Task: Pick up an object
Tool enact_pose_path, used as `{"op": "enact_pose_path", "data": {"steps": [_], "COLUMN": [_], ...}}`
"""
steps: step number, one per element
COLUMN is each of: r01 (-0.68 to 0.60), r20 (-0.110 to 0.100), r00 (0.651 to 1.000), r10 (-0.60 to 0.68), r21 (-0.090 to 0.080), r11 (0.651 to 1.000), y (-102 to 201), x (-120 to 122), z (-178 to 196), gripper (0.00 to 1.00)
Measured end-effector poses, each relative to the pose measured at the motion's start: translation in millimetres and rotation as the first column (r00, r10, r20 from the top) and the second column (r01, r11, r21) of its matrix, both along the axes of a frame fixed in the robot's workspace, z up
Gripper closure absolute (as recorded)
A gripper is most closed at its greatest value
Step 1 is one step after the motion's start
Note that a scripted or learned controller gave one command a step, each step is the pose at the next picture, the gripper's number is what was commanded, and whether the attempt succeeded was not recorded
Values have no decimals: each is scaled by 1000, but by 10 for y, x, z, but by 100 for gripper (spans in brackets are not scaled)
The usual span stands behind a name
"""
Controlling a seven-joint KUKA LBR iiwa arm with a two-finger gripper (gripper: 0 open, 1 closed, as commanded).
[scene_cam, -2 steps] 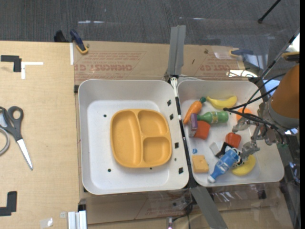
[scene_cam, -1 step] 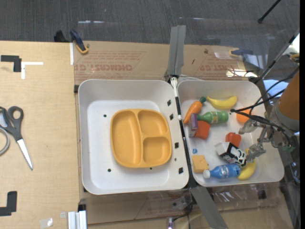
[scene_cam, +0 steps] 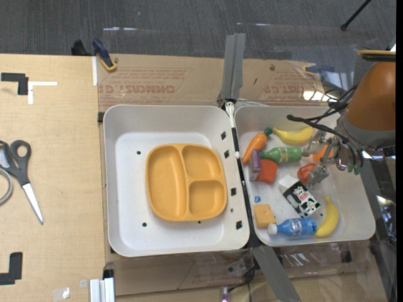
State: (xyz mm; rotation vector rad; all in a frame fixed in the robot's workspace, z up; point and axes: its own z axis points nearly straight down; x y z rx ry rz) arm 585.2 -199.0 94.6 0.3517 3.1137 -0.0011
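Claw (scene_cam: 320, 163) hanging low over right bin (scene_cam: 362, 231), near red object (scene_cam: 306, 171), maybe tomato; finger state impossible to tell. Yellow divided plate (scene_cam: 186, 182) lying in left bin (scene_cam: 119, 187).

Two white bins (scene_cam: 113, 187) sit side by side on the tabletop (scene_cam: 50, 168). The left one holds one yellow divided plate (scene_cam: 186, 182). The right one holds two bananas (scene_cam: 293, 134), one carrot (scene_cam: 254, 147), one green bottle (scene_cam: 282, 155), one blue bottle (scene_cam: 295, 228), one red block (scene_cam: 267, 171), one tan cracker-like square (scene_cam: 264, 215) and one black-and-white carton (scene_cam: 301, 197). One pair of scissors (scene_cam: 24, 178) lies on the tabletop.
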Motion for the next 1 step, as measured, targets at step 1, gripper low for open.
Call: {"op": "enact_pose_path", "data": {"steps": [1], "r01": [339], "r20": [-4], "r00": [941], "r10": [-339], "r21": [2], "r11": [941], "y": [310], "x": [-724], "z": [-21], "gripper": [0]}}
